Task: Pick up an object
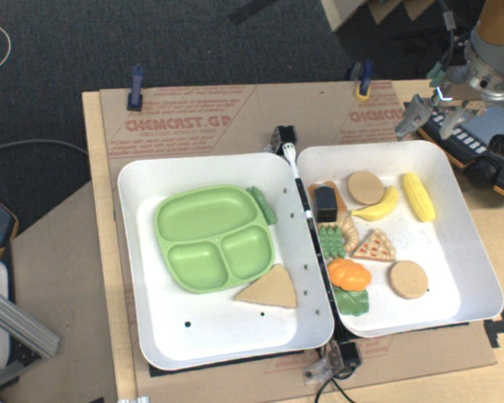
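The claw (427,113) is hanging past the top right corner of the right bin (470,224), and I cannot tell its state, so it could be missing the corn (419,196) lying just below.

The brown board (228,112) under the bins carries red print well to the left of the gripper (439,110); its large line reads roughly "CHEMCAST G.P", with a smaller line beneath it too fine to make out. A second patch of the same red print lies just left of the gripper on the board, partly cut off by the right bin (438,153), and cannot be read.
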Robot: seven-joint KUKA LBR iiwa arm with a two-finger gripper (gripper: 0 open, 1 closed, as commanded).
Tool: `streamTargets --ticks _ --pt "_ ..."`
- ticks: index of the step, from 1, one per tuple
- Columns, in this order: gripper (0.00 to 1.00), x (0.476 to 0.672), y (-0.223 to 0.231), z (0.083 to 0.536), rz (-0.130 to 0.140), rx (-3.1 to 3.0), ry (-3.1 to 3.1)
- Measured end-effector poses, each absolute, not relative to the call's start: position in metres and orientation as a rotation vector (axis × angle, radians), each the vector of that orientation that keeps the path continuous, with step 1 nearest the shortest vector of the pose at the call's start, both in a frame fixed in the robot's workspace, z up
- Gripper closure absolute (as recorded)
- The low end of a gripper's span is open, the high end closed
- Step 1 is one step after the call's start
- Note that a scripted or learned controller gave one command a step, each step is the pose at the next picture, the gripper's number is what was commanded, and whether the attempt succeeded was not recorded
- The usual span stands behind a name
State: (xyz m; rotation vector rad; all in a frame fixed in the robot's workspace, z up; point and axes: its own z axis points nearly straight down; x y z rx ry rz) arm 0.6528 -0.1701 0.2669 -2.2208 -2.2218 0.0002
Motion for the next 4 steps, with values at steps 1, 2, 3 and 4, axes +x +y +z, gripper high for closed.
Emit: streamTargets --ticks 1,2,3,4 --pt "0.0 0.589 -0.094 0.399 -0.02 -2.22 -2.239" --pt "0.0 0.536 -0.04 0.434 -0.009 -2.216 -2.231" --pt "0.0 0.477 0.053 0.481 -0.012 -2.21 -2.236" --pt "1.0 0.48 0.047 0.488 -0.007 -2.224 -2.226"
